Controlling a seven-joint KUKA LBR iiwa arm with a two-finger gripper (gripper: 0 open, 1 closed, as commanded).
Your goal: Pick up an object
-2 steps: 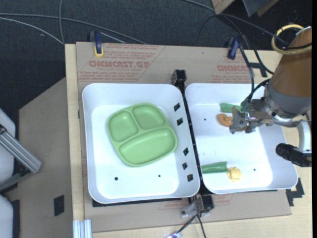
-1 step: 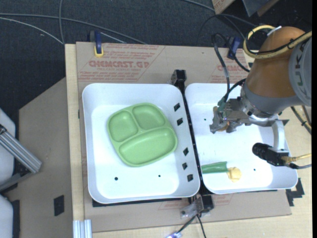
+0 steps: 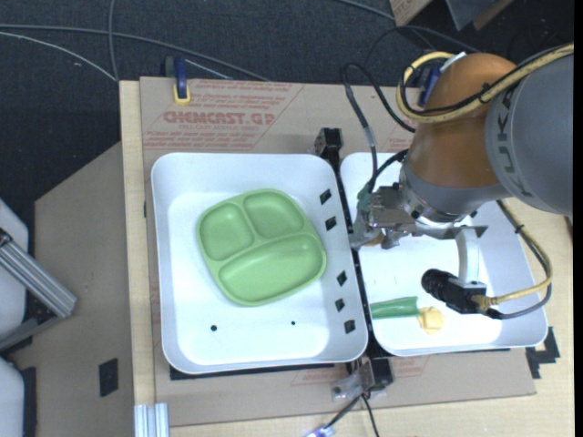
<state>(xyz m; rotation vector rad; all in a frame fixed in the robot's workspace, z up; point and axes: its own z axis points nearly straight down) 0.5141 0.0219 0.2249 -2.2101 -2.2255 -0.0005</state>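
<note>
A green divided plate [image 3: 262, 246] lies in the middle of the left bin [image 3: 182, 326]. In the right bin [image 3: 510, 330], near its front left, lies a green stick-shaped object [image 3: 393, 309] with a small yellow piece [image 3: 430, 318] at its right end. My gripper [image 3: 381, 230] hangs under the orange wrist over the right bin's left side, close to the divider between the bins and a little behind the green stick. The wrist body hides how the gripper stands.
A black cable connector [image 3: 451, 289] with a yellow cable hangs over the right bin beside the yellow piece. The bins rest on a cardboard sheet [image 3: 219, 112] with red print. Black clips line the divider between the bins.
</note>
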